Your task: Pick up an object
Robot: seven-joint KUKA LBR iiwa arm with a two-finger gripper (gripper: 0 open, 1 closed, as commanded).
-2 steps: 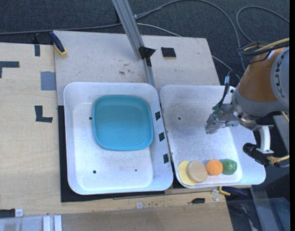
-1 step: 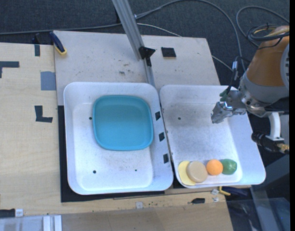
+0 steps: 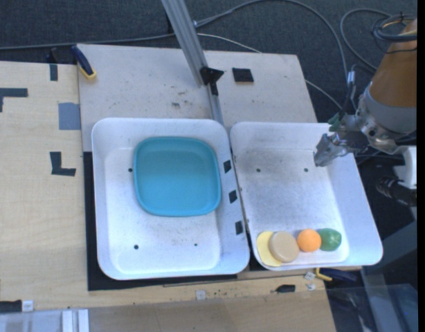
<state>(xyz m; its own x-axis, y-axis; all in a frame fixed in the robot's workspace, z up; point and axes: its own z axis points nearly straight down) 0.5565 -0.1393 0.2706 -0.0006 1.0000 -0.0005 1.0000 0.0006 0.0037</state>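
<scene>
text: none legible | labels: none | numbers: none

Place: a robot lab or test room.
Bench (image 3: 32, 206): bare plywood, marked with bits of dark tape (image 3: 59, 163).
Floor: dark carpet with loose cables (image 3: 282, 5) trailing over it.
Fittings: a metal rail (image 3: 188, 30) slanting over two white bins (image 3: 102, 185).

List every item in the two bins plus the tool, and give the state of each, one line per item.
blue plate: lying flat in the left bin.
yellow disc: flat at the near edge of the right bin, partly under the tan round piece.
tan round piece: resting on the yellow disc.
orange ball: at rest between the tan piece and the green ball.
green ball: at rest beside the orange ball.
tool: over the right bin's far right side, holding nothing visible.
</scene>
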